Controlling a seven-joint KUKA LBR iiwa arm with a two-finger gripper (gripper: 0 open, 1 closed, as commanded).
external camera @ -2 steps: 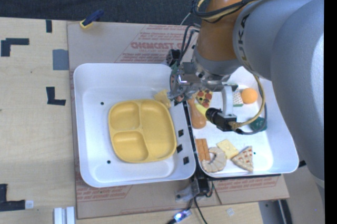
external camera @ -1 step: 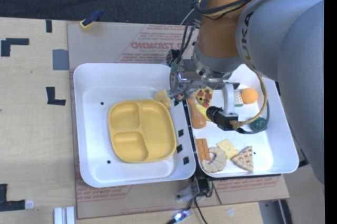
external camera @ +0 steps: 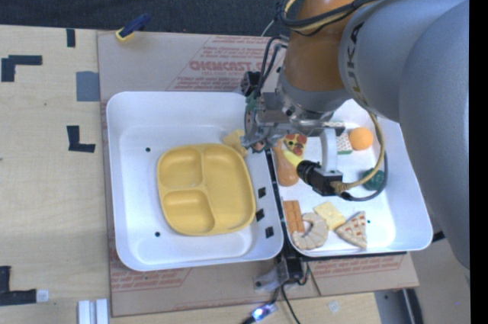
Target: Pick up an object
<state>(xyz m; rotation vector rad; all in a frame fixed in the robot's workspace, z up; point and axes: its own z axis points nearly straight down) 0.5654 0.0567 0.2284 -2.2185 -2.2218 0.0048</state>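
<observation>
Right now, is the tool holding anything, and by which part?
Cannot be told: the tool sits low at the divide between the bins, its tips hidden by the wrist.

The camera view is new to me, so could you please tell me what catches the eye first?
The grey arm with its orange band looms in from the right, above the seam between the two bins. A yellow divided plate lies in the left bin; small toy foods are scattered in the right bin.
</observation>
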